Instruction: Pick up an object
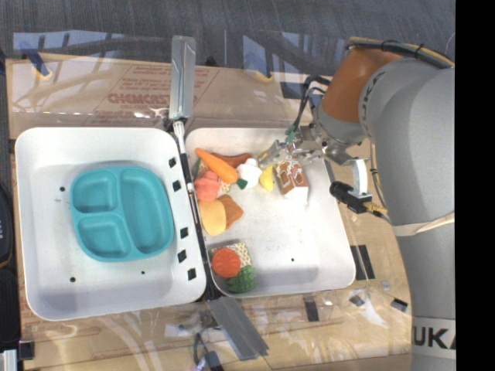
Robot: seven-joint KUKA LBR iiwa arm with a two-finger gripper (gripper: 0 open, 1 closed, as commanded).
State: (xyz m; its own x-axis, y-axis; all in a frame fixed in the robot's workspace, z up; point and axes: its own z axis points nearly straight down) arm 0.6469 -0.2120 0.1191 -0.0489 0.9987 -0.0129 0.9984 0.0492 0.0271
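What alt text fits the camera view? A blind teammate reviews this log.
A grey arm's gripper sits over toy food in the right bin, near a carrot. The left bin holds a teal divided tray.

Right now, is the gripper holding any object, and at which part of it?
It cannot be told. The gripper sits right at the top of the small brown-and-white patterned box in the right white bin, but a hold is not clear.

Teal tray [120,211] in a white bin [39,230]; orange carrot [216,165], red tomato [226,262] (green leaves [242,279] beside), yellow lemon [267,179].
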